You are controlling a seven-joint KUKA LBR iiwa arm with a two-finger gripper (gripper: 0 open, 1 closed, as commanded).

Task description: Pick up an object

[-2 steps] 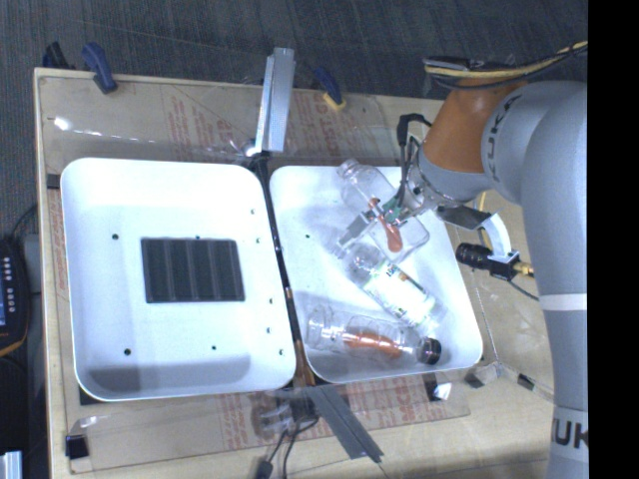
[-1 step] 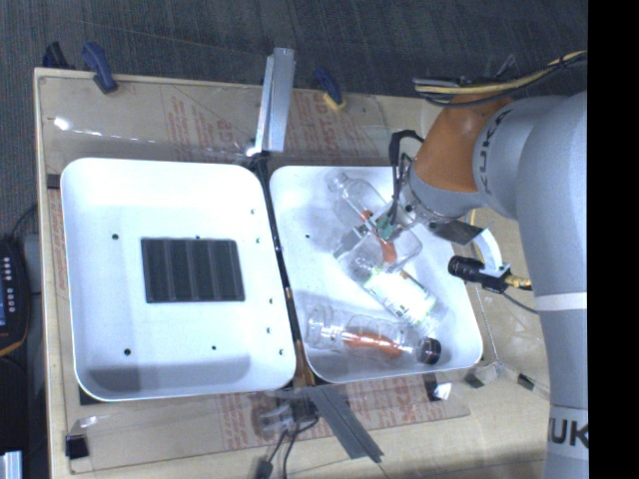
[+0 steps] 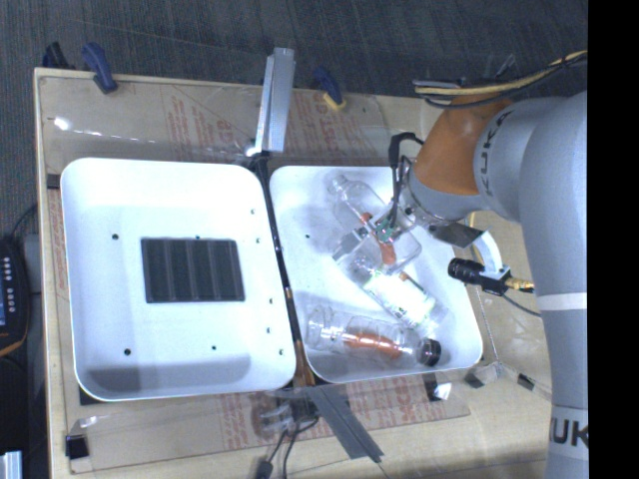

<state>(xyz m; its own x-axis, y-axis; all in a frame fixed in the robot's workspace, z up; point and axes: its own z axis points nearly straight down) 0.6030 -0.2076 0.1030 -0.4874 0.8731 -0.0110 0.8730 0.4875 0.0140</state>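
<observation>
You see the gripper (image 3: 384, 230) low inside the right bin (image 3: 300, 267), over the clear plastic bottles (image 3: 399, 297) piled there. You cannot tell how it is set. Another clear bottle with an orange insert (image 3: 361, 340) lies near that bin's front wall. The left bin (image 3: 90, 267) holds a dark ribbed block (image 3: 193, 269).

The grey arm (image 3: 559, 267) is entering from the 3 o'clock side of the view, its thick link rising along the right and bending toward 9 o'clock at the top. The orange band (image 3: 449, 153) is sitting just above the wrist, at about 1 o'clock from the view's centre. Below it, the gripper (image 3: 384, 236) is pointing downward toward 7 o'clock. A black cable is looping beside the wrist at its 10 o'clock edge.
</observation>
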